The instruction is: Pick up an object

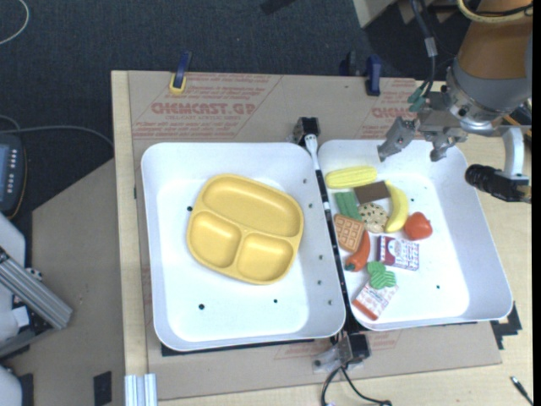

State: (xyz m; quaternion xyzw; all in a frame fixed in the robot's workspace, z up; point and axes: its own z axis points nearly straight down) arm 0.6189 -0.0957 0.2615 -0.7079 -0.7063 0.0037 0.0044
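Note:
My gripper (416,145) hangs open over the back of the right bin (473,252), its two grey fingers spread with nothing between them. Below and to its left lies a pile of toy food: a corn cob (351,177), a brown cookie block (371,193), a banana (397,208), a red tomato (418,226), a green piece (347,203), a waffle (347,231), a red sausage (359,255), a printed packet (398,252) and a small carton (373,298). The corn cob is the item closest to the fingers.
The left bin (169,252) holds a yellow three-compartment tray (244,227). A black divider clip (307,129) sits between the bins at the back. Blue and yellow clamps (178,73) hold the cardboard sheet. The right half of the right bin shows bare white floor.

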